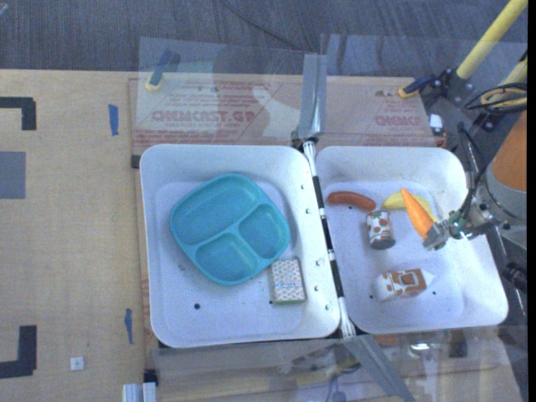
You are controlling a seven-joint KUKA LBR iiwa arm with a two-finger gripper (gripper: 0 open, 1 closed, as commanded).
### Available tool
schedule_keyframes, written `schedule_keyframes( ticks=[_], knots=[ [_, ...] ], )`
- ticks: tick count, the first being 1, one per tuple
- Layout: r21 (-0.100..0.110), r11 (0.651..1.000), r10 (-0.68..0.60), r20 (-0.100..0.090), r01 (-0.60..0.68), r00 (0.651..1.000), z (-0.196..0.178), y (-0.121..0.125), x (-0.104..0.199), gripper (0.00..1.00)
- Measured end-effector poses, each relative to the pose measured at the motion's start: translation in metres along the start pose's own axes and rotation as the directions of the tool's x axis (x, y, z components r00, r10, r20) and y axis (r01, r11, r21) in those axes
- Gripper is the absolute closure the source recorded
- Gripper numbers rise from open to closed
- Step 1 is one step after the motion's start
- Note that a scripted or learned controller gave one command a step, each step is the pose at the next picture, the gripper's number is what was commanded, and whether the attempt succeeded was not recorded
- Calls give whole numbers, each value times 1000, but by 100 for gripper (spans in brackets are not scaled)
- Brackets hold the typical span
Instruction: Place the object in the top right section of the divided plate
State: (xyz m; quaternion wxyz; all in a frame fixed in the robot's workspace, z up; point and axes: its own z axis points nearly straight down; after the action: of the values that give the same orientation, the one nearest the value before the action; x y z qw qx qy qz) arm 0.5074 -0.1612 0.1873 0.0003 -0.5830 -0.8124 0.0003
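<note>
This was a robotics lab. A plywood bench [67, 249] marked with black tape corners [21, 113] and blue tape strips [113, 120] carried two white bins [159, 308] over a clear plastic sheet [226, 99], above grey carpet [251, 7]. Loose cables [251, 23] and a yellow pole [494, 32] stood by the arm.

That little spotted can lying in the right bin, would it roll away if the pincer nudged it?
Probably: the small red-spotted cylindrical can seems to lie on its rounded side, so a sideways nudge might roll it. It looks rigid, likely light.
</note>
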Motion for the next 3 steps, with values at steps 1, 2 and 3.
schedule_keyframes(
  ticks=[1,2,3],
  knots=[
    [0,999,-42,1,42,999,-12,88,34,100],
    [-1,999,-37,2,37,999,-29,96,12,100],
    [0,994,-111,2,111,994,-92,120,67,100]
  ],
)
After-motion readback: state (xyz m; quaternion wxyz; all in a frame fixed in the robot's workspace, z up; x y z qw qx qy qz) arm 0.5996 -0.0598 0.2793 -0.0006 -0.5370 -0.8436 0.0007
